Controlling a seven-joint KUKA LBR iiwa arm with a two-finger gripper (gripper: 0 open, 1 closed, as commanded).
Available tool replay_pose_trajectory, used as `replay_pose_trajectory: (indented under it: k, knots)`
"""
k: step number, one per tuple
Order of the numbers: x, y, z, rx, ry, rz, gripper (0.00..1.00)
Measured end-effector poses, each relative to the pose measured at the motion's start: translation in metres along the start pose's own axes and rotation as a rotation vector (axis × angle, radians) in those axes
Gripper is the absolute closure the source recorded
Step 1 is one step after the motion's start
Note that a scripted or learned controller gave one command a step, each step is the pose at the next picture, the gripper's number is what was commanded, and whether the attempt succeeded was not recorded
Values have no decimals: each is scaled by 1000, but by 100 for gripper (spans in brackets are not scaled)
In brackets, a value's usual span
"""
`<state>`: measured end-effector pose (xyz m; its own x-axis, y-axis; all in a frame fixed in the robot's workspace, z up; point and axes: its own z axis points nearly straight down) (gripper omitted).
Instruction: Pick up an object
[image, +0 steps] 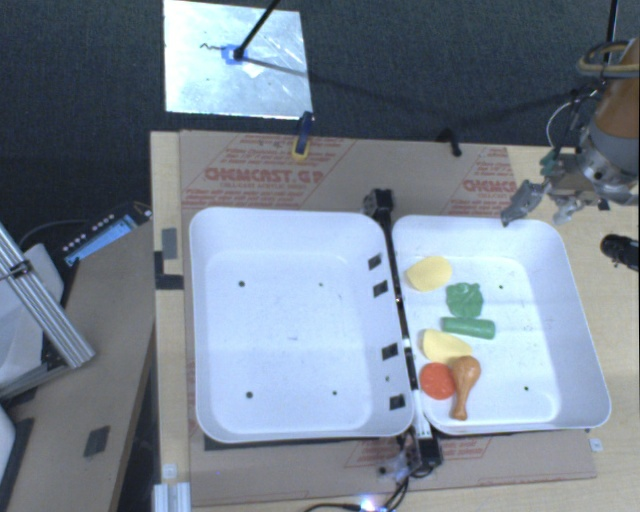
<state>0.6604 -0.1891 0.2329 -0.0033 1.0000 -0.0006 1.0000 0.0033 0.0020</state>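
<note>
My gripper (545, 207) hangs over the far right corner of the right bin (575, 330), open, with nothing between its fingers. In that bin lie several toy foods, well to the left of and nearer than the gripper: a yellow piece (428, 272), a green leafy piece (464, 298), a green cylinder (468, 327), another yellow piece (445, 346), a red tomato (437, 381) and a brown drumstick (464, 383).
The left bin (290, 320) sits beside the right one, joined by a black hinge strip (395, 300). Both rest on a cardboard sheet (260, 170). A shiny metal plate (237, 58) lies at the back, and a grey device (100, 235) sits at the left.
</note>
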Motion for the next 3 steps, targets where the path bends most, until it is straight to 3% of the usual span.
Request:
replay_pose_trajectory:
  k: [1,2,3]
  knots:
    - [-2,-107,113,18,6,6,0]
    - [41,-5,149,-8,0,-8,0]
    - [78,-112,149,10,5,2,0]
